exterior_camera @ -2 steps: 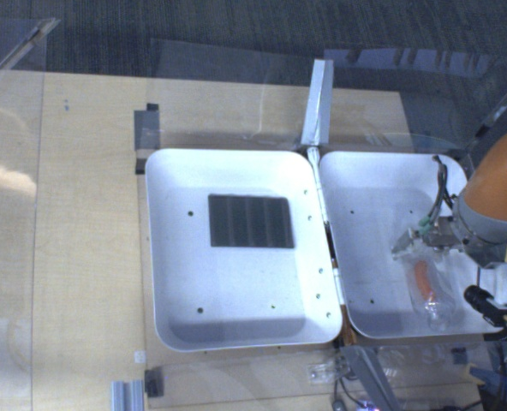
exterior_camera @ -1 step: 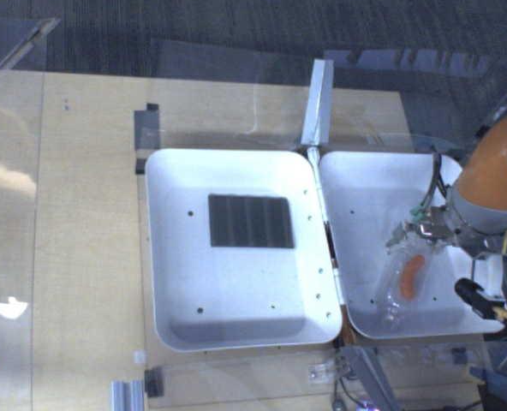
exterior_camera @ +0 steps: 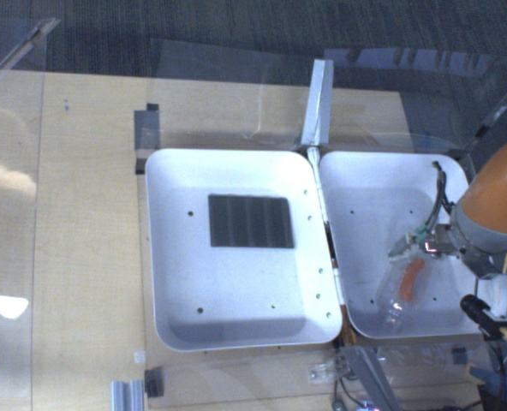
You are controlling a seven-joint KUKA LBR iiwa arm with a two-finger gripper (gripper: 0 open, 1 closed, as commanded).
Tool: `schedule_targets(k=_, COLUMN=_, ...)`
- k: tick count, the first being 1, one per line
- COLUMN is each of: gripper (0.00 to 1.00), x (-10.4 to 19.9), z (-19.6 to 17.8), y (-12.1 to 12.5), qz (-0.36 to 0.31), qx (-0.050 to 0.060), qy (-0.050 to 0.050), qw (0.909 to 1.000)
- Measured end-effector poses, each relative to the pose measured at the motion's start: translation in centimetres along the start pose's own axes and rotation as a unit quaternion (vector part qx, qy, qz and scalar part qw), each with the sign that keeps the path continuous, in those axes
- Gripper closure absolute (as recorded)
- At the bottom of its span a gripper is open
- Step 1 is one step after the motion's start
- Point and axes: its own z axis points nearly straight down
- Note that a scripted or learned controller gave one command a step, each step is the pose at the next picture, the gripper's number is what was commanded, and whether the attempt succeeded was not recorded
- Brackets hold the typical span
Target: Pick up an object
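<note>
A clear plastic tube with an orange-red piece inside (exterior_camera: 409, 281) lies at a slant in the right bin (exterior_camera: 356, 229), toward its front right. My gripper (exterior_camera: 418, 245) hangs just above the tube's upper end, low in the bin, reaching in from the right below the orange band of the arm (exterior_camera: 498, 199). Whether it touches the tube is unclear. A dark grey ribbed rectangular slab (exterior_camera: 250, 222) lies flat in the middle of the left bin (exterior_camera: 172, 255).
A metal divider post (exterior_camera: 317, 110) rises behind the seam between the two bins. Cables and clamps (exterior_camera: 365, 379) sit along the bench's front edge below the right bin. Wooden bench surface (exterior_camera: 65, 229) extends to the left.
</note>
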Motion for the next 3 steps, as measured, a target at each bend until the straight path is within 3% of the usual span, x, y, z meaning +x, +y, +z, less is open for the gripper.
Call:
schedule_targets(k=2, gripper=0.0, x=3.8, z=-0.1, y=-0.3, qz=-0.016, qx=-0.004, qy=-0.002, qw=0.9999)
schedule_targets(k=3, gripper=0.0, x=7.1, z=-0.2, y=-0.4, qz=-0.064, qx=-0.002, qy=0.0, qw=0.9979)
